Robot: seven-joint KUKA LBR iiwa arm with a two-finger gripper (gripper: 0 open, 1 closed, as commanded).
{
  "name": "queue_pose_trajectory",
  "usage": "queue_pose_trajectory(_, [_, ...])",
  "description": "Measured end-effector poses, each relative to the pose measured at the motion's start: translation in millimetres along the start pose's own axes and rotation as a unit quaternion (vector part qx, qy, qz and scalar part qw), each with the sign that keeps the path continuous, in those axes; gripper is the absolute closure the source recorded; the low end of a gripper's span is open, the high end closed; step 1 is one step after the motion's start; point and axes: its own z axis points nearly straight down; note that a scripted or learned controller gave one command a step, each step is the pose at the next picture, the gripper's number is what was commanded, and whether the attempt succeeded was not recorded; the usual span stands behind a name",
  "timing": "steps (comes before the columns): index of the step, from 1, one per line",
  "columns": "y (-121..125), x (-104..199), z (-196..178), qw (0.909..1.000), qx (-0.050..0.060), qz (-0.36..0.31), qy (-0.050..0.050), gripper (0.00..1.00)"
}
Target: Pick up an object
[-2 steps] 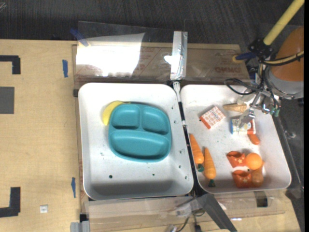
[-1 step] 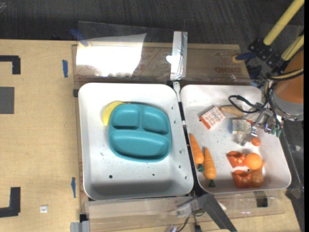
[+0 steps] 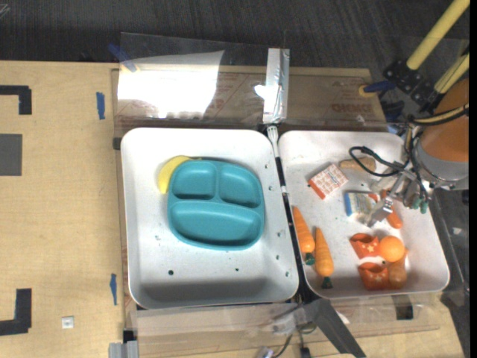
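The gripper (image 3: 393,203) hovers low in the right bin (image 3: 440,278) amid small clutter; finger state unclear; it should centre over one separate item.

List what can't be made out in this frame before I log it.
- Gripper: blurred and small in the camera view over the right bin; what it is over can't be told from the clutter.
- Yellow object: mostly hidden under the teal tray in the left bin; its kind is unclear.
- Arm: cut off by the right edge.
- Small packet: print too small to read.
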Motion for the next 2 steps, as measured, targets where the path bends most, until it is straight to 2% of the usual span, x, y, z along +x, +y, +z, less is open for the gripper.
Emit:
queue_pose_trajectory(1, [14.0, 80.9, -1.6, 0.9998, 0.0, 0.018, 0.0, 0.0])
queue_pose_trajectory(2, [50.1, 139.8, -2.9, 0.9968, -0.002, 0.08, -0.003, 0.0])
